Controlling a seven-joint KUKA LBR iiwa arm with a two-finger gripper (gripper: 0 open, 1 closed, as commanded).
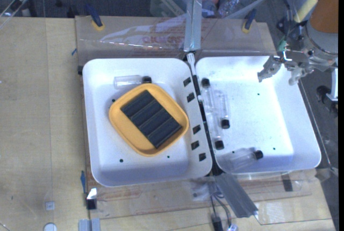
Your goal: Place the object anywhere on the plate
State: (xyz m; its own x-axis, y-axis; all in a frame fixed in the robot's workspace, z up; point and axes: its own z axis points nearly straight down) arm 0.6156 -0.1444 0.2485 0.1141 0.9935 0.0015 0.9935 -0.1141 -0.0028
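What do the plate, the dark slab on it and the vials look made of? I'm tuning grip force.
The plate looks like matte yellow-orange plastic: even colour, rounded moulded rim. The dark slab looks like ridged black rubber or plastic; which one is unclear. The vials are see-through with black caps, plastic or glass. The bins look like glossy white plastic.

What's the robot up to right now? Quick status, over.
Gripper open, holding nothing, over right bin. Clear vials lie there ungrasped. Yellow plate in left bin carries a black block.

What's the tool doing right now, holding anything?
Tool: open, holding nothing, above the right bin's far right corner.
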